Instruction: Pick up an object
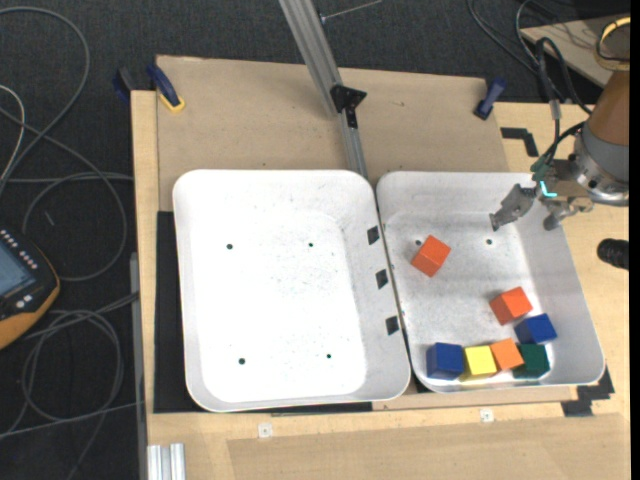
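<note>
Several coloured cubes lie in the right bin (575, 286). An orange cube (431, 255) sits alone near its middle. Another orange cube (511, 304) and a blue cube (538, 328) lie nearer the front right. Along the front wall stand a blue cube (446, 358), a yellow cube (480, 360), a small orange cube (507, 353) and a green cube (535, 360). My gripper (524, 217) hangs over the bin's back right part, open, with nothing between its fingers. It is to the right of and behind the lone orange cube.
The left bin (196, 298) lies beside the right one, with small black clips (381, 278) along the shared edge. A metal pole (318, 58) slants up from the back. Blue clamps (166, 86) hold the board's back corners. Cables lie on the floor at left.
</note>
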Controlling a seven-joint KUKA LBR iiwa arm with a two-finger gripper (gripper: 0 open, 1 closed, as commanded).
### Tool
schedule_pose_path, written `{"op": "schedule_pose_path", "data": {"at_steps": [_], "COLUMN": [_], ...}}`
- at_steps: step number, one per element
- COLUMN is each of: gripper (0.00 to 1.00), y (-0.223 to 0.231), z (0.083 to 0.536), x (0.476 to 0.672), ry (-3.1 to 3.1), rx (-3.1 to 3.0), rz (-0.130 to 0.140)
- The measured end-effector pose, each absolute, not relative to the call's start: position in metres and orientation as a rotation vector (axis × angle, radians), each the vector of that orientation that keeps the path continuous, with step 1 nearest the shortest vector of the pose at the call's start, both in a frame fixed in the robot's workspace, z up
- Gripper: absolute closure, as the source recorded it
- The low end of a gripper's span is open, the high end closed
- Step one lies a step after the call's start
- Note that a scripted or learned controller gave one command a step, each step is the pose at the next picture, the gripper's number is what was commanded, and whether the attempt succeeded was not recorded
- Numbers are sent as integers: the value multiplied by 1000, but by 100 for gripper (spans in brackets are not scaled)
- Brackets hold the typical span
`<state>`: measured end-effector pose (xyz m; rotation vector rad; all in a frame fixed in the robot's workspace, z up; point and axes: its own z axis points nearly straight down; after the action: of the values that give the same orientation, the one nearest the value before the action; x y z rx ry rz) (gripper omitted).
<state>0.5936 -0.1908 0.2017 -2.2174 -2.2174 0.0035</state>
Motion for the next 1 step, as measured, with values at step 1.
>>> {"op": "schedule_pose_path", "data": {"at_steps": [1], "gripper": [0], "y": [-191], "z": [204], "x": [594], "ry": [-2221], "rx": [-2218], "rz": [1]}}
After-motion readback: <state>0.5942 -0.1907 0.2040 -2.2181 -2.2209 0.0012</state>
